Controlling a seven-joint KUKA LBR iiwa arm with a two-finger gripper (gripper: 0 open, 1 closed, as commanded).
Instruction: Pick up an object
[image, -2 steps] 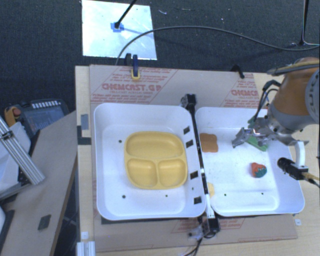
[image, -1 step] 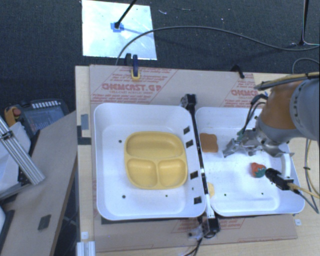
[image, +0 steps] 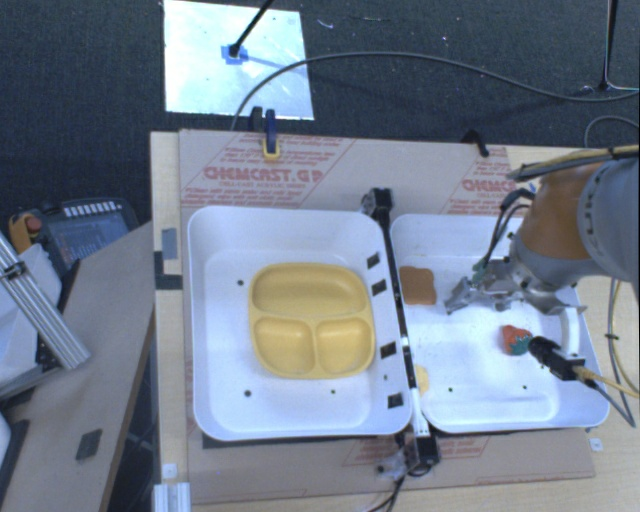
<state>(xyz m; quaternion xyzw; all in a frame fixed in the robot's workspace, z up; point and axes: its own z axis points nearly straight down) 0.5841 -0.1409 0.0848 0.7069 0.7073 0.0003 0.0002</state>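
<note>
In the right bin (image: 520, 410) a flat brown square piece (image: 417, 285) lies near the left wall. A small red and green object (image: 516, 340) rests toward the right side. A small pale yellow piece (image: 421, 378) sits against the divider at the front left. My gripper (image: 466, 296) hangs low over the middle of the right bin, just right of the brown piece and up-left of the red object. Nothing shows in its grasp.
The left bin (image: 215, 300) holds a yellow divided plate (image: 310, 318). A black divider strip (image: 392, 300) runs between the bins. The grey arm with its orange band (image: 570, 215) covers the right bin's back right corner. Cables (image: 575, 370) trail along the right edge.
</note>
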